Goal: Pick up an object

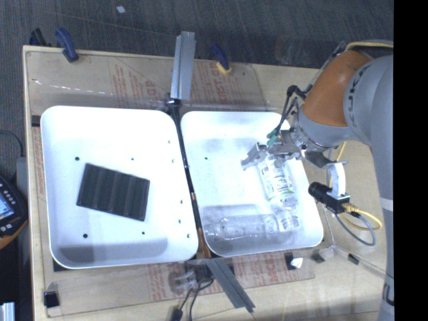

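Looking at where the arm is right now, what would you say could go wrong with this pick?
Two risks stand out. The end effector sits over a clear plastic bottle that lies close to the right bin's wall, so it may strike the wall on the way down. A second clear bottle lies along the near wall, its end beside the first; both are smooth and round, so the target could slip or roll out, or nudge its neighbour.

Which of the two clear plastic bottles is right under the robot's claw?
The labelled bottle along the right bin's right side, running from the gripper toward the near corner. The other bottle lies crosswise along the bin's near wall, farther away.
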`<state>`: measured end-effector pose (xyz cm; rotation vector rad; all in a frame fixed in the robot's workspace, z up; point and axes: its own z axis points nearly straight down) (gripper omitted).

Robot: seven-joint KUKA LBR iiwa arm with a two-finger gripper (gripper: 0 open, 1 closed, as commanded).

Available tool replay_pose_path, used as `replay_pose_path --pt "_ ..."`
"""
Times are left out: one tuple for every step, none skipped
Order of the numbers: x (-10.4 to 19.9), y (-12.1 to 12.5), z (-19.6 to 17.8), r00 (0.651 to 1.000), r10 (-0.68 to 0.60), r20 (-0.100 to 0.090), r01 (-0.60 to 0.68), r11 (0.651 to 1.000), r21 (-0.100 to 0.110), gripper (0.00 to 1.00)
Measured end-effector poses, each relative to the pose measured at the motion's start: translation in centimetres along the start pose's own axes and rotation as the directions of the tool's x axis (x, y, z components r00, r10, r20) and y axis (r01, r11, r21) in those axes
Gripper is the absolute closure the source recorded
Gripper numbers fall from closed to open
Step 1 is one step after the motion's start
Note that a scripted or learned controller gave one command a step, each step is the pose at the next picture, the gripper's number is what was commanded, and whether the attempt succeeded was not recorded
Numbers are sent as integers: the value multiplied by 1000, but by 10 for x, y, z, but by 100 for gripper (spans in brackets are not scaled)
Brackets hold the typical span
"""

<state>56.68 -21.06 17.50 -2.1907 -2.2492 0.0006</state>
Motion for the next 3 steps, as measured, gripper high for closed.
replay_pose_path --pt "0 0 0 1000 0 0 0 1000 0 0" --pt "0 0 0 1000 0 0 0 1000 0 0" --pt "0 4 24 996 92 -1 -92 996 4 0"
